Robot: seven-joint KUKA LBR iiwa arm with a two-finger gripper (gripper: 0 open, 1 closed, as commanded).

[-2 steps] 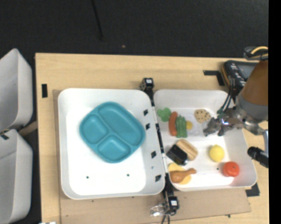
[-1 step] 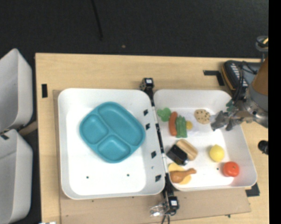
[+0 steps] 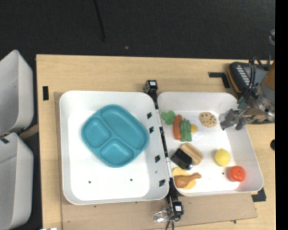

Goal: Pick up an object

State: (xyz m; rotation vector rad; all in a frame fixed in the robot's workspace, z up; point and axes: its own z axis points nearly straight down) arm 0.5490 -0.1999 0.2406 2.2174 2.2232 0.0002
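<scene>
My gripper (image 3: 233, 121) hangs over the right bin's (image 3: 247, 143) far right side, its fingers (image 3: 226, 121) open with nothing between them. A speckled cookie (image 3: 207, 119) lies just to its left. Nearer the front are a yellow lemon (image 3: 222, 157) and a red tomato (image 3: 237, 173). By the bin's left wall lie a green piece (image 3: 168, 116), a red-orange sausage (image 3: 177, 126) and a green vegetable (image 3: 185, 130). A bread piece with a black block (image 3: 186, 156) and a drumstick (image 3: 186, 180) sit front left.
The left bin (image 3: 72, 176) holds a blue divided plate (image 3: 115, 134). A clipped divider (image 3: 159, 138) joins the two bins. A black and orange device (image 3: 239, 75) sits on the bench behind the right bin. White blocks (image 3: 7, 109) stand at the far left.
</scene>
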